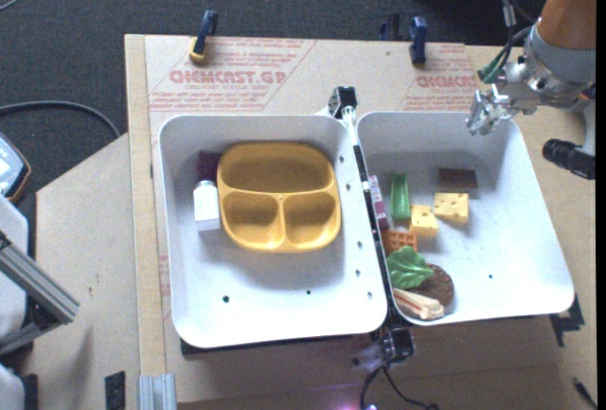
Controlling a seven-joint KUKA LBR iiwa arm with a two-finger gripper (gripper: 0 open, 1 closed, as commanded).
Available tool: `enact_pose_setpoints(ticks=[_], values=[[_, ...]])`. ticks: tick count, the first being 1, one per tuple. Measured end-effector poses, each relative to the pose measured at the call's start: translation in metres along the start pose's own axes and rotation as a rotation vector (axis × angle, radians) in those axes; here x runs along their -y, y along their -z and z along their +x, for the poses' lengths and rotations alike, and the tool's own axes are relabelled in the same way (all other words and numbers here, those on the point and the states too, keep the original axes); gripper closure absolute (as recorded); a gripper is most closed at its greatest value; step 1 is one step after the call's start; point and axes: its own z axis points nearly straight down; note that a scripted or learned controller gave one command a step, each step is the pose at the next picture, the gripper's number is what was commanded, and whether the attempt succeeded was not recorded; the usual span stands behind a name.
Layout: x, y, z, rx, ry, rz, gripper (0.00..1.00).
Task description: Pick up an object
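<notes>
My gripper [484, 116] hangs over the far edge of the right bin [530, 238], with nothing seen between its fingers. Below and left of it in that bin lie a dark brown block [457, 177], a yellow cheese wedge [452, 207], a smaller yellow piece [424, 222], a green pepper-like stick [401, 196], an orange waffle piece [401, 240], a green leaf [409, 266] on a brown patty [437, 285], and a tan bun [418, 305].
The left bin [180, 285] holds a yellow divided plate [278, 195], a small white bottle [206, 205] and a dark object [208, 162] behind it. Clamps [203, 35] stand at the board's far edge. A pink-and-white strip [376, 200] lies along the divider.
</notes>
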Motion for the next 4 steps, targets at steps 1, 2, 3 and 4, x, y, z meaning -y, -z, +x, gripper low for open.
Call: enact_pose_setpoints(ticks=[1, 2, 3, 4], values=[[0.039, 0.01, 0.027, -0.003, 0.0, 0.007, 1.0], [0.085, 0.009, 0.05, -0.004, -0.001, 0.008, 1.0], [0.103, 0.009, 0.078, -0.004, 0.001, 0.007, 1.0], [0.099, -0.01, 0.074, -0.003, -0.002, 0.009, 1.0]])
